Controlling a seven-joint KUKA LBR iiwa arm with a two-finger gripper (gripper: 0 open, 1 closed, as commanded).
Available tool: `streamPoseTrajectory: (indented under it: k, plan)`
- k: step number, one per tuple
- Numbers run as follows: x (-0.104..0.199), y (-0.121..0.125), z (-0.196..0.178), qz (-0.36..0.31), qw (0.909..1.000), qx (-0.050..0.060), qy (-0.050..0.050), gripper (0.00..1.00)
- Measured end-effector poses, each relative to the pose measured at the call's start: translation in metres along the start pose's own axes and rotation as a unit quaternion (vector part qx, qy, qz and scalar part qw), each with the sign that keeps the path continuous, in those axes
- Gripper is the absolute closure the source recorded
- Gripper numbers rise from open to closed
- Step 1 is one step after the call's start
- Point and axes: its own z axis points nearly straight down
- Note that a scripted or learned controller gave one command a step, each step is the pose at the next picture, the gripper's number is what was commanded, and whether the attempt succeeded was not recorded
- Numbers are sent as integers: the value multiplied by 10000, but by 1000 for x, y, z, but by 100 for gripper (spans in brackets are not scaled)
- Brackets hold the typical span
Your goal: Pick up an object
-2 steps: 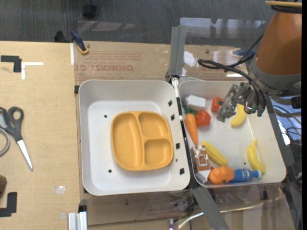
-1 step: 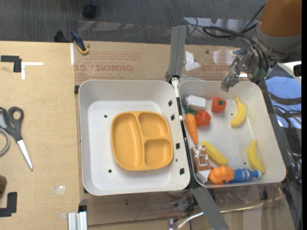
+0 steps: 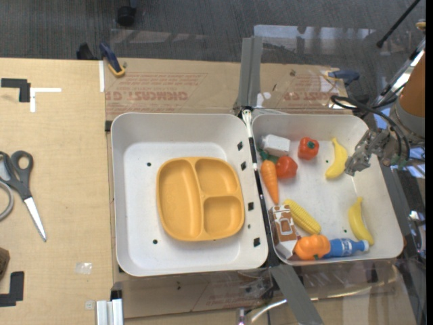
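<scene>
Well, the gripper hangs in the right bin, just beside a curved, smooth yellow banana, which lies flat to its left. Whether the metal fingers are apart or together, I cannot tell; nothing shows between them.

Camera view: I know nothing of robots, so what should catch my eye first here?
The big yellow tray, split into three compartments, lies alone in the left bin. The right bin is a jumble of toy food: a carrot, two bananas, a corn cob and a blue bottle. The gripper hangs at that bin's right edge, close beside the upper banana.
</scene>
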Motion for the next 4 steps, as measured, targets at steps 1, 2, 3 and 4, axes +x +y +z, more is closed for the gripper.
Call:
streamPoseTrajectory:
  k: [1, 2, 3, 4]
  plan:
    - [57, 51, 88, -337, 9994, -11, -5, 100]
    - [130, 34, 88, 1261, 9920, -2, 3, 100]
    - [156, 90, -79, 1109, 9938, -4, -8, 100]
    - [182, 171, -143, 2410, 9705, 6, 0, 100]
